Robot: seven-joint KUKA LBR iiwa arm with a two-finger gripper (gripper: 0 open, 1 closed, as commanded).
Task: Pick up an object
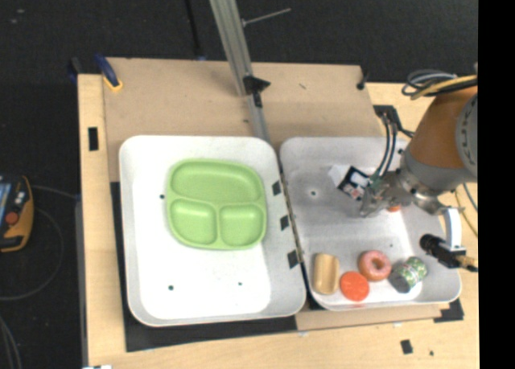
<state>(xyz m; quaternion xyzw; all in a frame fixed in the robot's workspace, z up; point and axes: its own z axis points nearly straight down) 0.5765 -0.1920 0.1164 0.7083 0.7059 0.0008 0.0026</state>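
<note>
The bench (pixel 201 102) carries two shallow white bins side by side; the left bin (pixel 145 279) holds a green divided plate (pixel 216 203) with three compartments, lying flat and well apart from everything else. The right bin (pixel 322 166) holds the candidates for picking, lined up along its near wall: a tan cylinder (pixel 324 272) at the left, an orange-red ball (pixel 354 285) just beside it, a pink doughnut (pixel 374 264) touching or almost touching the ball, and a green-grey lump (pixel 407 273) furthest right. The arm (pixel 438 142) reaches in over this bin, and its gripper (pixel 372 198) hangs low above the bin's middle, near a small black-and-white piece (pixel 348 181) and apart from the row of objects. Whether the tool is wide or narrow I cannot tell, since the wrist hides it. Judging by this, nothing has been lifted yet: the descent looks under way, while the grasp and the lift remain to be done.
</note>
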